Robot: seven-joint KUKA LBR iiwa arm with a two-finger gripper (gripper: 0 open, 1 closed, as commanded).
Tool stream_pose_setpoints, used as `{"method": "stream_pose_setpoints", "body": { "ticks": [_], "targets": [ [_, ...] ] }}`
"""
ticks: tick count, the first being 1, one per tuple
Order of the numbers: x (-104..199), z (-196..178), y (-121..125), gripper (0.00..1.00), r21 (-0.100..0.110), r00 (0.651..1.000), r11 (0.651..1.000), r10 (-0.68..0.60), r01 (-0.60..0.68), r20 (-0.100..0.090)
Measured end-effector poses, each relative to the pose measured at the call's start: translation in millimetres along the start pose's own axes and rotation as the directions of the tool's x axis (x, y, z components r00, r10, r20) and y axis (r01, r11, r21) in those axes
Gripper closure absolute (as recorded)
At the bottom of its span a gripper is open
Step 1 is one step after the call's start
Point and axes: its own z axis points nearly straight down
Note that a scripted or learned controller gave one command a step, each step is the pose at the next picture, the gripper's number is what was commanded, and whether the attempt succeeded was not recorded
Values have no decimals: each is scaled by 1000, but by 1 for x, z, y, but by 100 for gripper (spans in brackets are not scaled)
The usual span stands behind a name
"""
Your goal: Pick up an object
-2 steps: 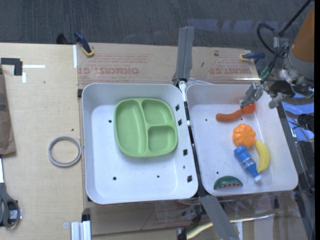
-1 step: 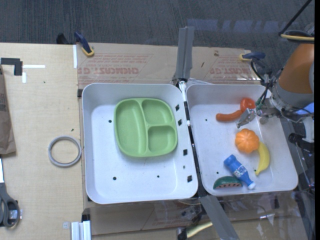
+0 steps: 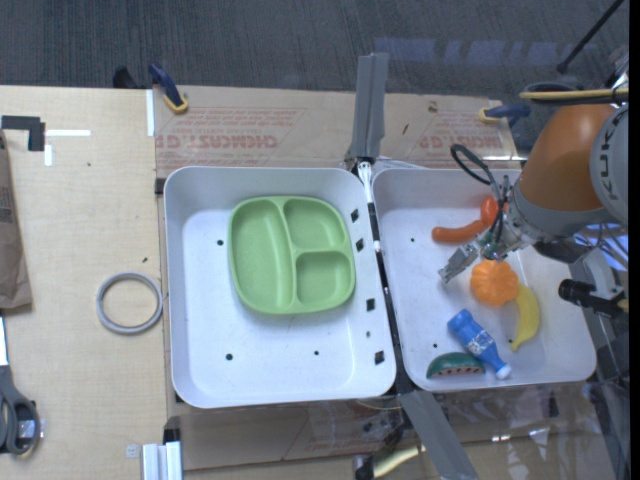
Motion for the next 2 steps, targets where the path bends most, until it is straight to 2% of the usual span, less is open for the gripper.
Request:
{"method": "stream_pose_setpoints", "body": {
  "ticks": [1,2],
  "targets": [
    [-2,-10,-1,100,-2,1000,1000,5,-5,1],
    [-2,-10,-1,0,-2,1000,1000,5,-5,1]
  ]
}}
